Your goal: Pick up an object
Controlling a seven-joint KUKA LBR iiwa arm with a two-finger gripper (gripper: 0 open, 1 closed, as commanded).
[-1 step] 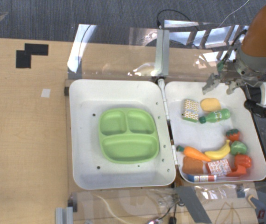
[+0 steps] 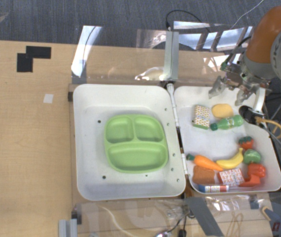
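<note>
The pick looks not yet made. The gripper hangs over the far end of the right bin, its two fingers spread wide with nothing between them. No object is lifted; all lie on the bin floor.

Nearest the gripper, just toward the camera from it, is a yellow lemon. Touching the lemon's near side is a green bottle, and left of the lemon sits a small patterned box. Farther from the gripper, at the bin's near end, lie a banana, a carrot and other toy foods.

The left bin holds a green tray.

What is left, I judge, is the whole grasp: descend, close, lift. The lemon seems the likeliest target.
</note>
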